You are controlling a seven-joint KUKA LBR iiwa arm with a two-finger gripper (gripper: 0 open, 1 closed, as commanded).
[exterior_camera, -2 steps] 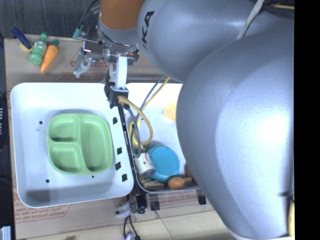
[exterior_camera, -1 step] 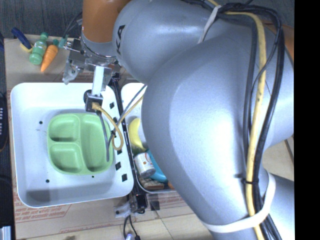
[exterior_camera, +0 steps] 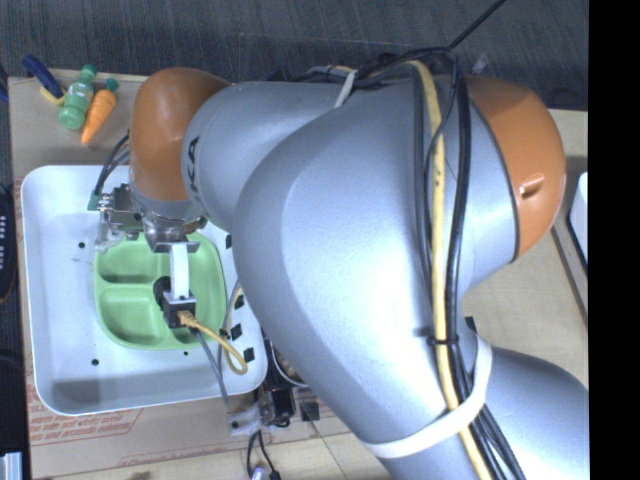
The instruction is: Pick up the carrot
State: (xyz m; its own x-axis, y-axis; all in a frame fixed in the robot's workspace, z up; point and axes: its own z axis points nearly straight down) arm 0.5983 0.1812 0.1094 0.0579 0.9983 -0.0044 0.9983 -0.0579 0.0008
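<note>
The carrot (exterior_camera: 98,115) is small and orange with a green top. It lies on the bench beyond the far left corner of the left white bin (exterior_camera: 50,268), outside it. My gripper (exterior_camera: 148,230) hangs below the orange wrist band, over the far edge of a green divided plate (exterior_camera: 125,303) inside that bin. It is well to the right of and nearer than the carrot. Nothing shows held in it.
A green toy bottle (exterior_camera: 75,103) lies right beside the carrot, and a blue and yellow object (exterior_camera: 42,76) sits just left of that. My grey arm covers the middle and right of the view, hiding the right bin.
</note>
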